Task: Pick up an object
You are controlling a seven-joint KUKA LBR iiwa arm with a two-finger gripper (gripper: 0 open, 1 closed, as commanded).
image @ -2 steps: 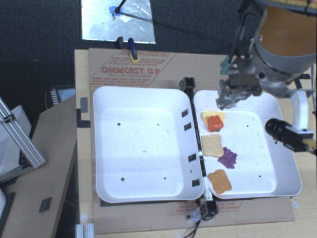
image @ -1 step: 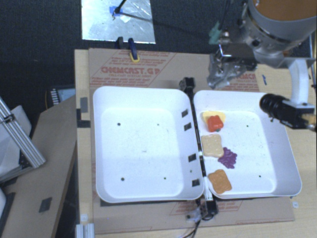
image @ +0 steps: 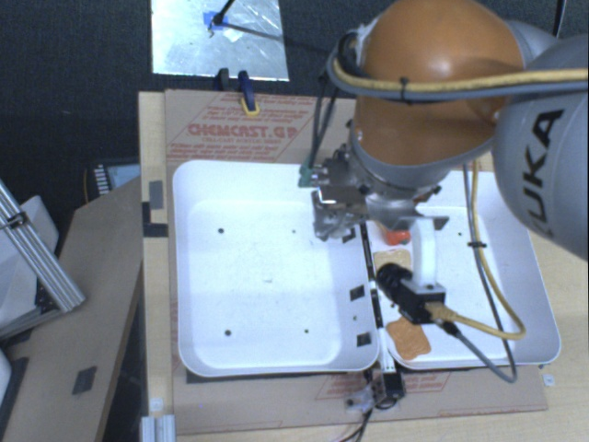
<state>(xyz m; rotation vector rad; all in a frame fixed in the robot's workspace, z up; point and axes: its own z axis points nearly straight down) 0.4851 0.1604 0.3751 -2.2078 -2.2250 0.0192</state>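
My gripper (image: 331,221) hangs over the right edge of the left bin (image: 248,274), close to the seam between the two bins. Its grey metal body hides whatever lies directly beneath it. A small orange-red object (image: 398,237) lies in the right bin (image: 520,293), just right of the gripper and partly covered by the wrist. A flat tan, toast-like piece (image: 408,341) rests in the right bin's near left corner, well below the gripper. I see nothing held in the gripper.
The arm's large orange joint (image: 433,53) and grey body cover the back of the right bin. A brown cardboard sheet (image: 239,129) lies under the bins. A metal frame (image: 32,256) stands at the left.
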